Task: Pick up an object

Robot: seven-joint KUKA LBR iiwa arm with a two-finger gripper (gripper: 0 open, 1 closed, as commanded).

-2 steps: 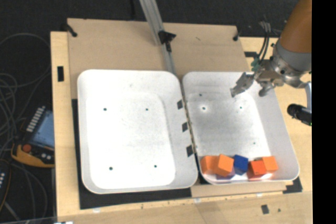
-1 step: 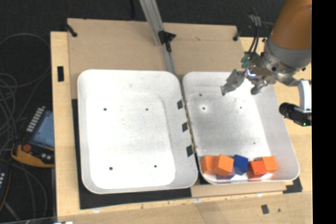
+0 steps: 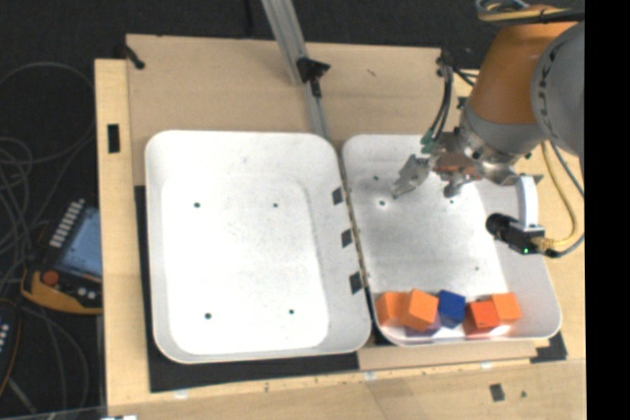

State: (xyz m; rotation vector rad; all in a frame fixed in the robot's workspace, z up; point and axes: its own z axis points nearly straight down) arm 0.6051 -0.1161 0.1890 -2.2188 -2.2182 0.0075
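Note:
Along the front wall of the right bin lies a row of blocks: an orange block, a blue block and another orange block. A bit of purple peeks out under the left orange block. My gripper hangs over the back part of the right bin, well behind the blocks. It is open, with its fingers spread and nothing between them.
The left bin sits beside the right one, with a ridge between them. A slanted metal rail rises from the bench behind the bins. Cables and a handheld device lie off the bench to the left.

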